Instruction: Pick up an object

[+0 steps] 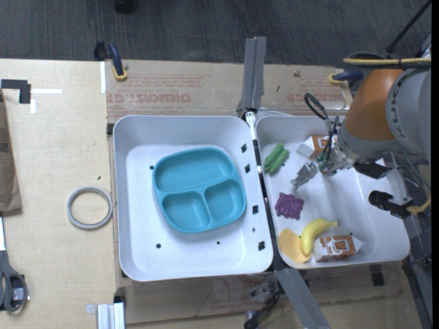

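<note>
Leftmost, on the bare tabletop point(55, 149): a grey ring point(90, 207) lying flat, scissors point(12, 288) at the lower edge, brown paper bag point(8, 163) at the far left. All well apart from the bins, likely just bench clutter.

Left bin point(130, 252): holds one blue divided plate point(199, 190), three compartments, nothing in them. Sits roughly centred, flat on the bin floor.

Right bin point(384, 232): the pickable objects are here. Green pod-like toy point(276, 158) near the upper left wall. Purple bunch, grape-like point(289, 205), below it. Banana point(315, 233) lower down, resting just beside a yellow-orange wedge point(293, 247) and touching or nearly touching a small brown carton point(337, 247). Another small printed packet point(319, 144) partly hidden behind the arm.

Claw point(305, 177): hangs over the middle of the right bin, angled down toward the left, between the green toy and the purple bunch. Cannot tell whether it is open or closed; nothing visibly held.

Judgement: arm is reaching in from the right, mid-approach, no grasp made. Purple bunch and green toy are the nearest candidates; the banana cluster is crowded and would be harder to take cleanly.
</note>
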Controlling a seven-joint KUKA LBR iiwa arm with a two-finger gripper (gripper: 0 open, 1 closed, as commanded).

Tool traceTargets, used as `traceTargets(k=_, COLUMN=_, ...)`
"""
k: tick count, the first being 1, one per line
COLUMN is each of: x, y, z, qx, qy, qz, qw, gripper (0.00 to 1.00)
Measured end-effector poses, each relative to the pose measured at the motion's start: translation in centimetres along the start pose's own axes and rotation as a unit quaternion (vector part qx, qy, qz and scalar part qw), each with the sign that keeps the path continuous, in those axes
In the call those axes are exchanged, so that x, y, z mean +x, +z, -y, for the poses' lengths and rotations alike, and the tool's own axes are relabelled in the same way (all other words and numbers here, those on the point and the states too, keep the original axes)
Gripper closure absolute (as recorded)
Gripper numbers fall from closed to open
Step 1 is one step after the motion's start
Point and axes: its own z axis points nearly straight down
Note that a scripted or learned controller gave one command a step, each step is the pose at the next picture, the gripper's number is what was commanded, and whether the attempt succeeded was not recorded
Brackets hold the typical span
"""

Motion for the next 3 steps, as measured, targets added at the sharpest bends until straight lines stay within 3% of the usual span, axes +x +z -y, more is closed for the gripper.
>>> traceTargets(k=1, x=-0.1, y=-1.0, z=0.0, qx=0.000, qy=-0.001, qz=0.001, qw=1.0000, gripper=1.00)
traceTargets(k=2, x=0.0, y=-0.9, z=0.0, qx=0.000, qy=-0.001, qz=0.001, qw=1.0000, gripper=0.00)
traceTargets(k=3, x=5.6, y=0.1, z=7.4, qx=0.001, qy=-0.092, qz=-0.002, qw=0.9957, gripper=0.00)
